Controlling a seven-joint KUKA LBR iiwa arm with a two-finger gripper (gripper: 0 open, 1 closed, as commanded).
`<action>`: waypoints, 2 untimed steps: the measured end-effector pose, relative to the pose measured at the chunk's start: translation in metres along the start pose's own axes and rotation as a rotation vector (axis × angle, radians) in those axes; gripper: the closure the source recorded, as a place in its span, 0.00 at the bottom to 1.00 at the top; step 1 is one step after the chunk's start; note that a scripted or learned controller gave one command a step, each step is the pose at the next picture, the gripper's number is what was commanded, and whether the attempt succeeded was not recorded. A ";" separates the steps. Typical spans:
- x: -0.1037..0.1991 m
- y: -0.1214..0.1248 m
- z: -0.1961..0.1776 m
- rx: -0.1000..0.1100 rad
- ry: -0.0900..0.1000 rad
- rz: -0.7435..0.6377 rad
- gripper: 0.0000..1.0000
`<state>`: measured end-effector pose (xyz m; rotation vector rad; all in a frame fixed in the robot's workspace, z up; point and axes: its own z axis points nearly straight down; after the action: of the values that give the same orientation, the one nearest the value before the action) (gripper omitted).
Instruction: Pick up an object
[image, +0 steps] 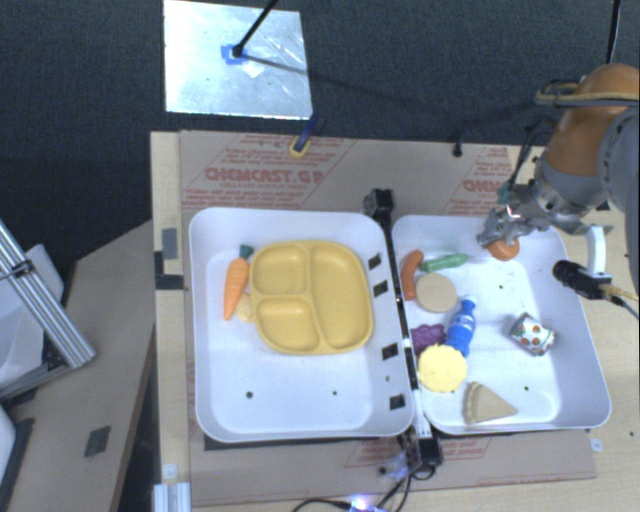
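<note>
Right bin (575, 385): holding sausage (410, 274), green bean (443, 262), round cracker (436, 293), blue bottle (461, 326), purple grapes (428, 335), yellow disc (442, 369), tan wedge (486, 403), crumpled can (531, 334). Hanging over the far corner: jaws (503, 237), touching an orange piece (505, 249); spread or pinching, cannot tell. Left bin (215, 400): carrying yellow tray (305, 296), carrot (234, 286).

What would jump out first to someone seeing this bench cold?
The big yellow divided plate in the left bin, with a toy carrot lying just beside its left edge. Next, the cluster of toy food in the right bin, where a blue bottle stands out. At that bin's far edge, the gripper sits right over a small orange object.
</note>
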<state>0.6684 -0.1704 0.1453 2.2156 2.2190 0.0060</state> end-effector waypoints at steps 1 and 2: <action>-0.009 0.006 -0.052 0.000 0.000 -0.001 1.00; -0.009 0.007 -0.081 0.003 0.001 -0.003 1.00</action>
<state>0.6750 -0.1793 0.2263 2.2144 2.2238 0.0042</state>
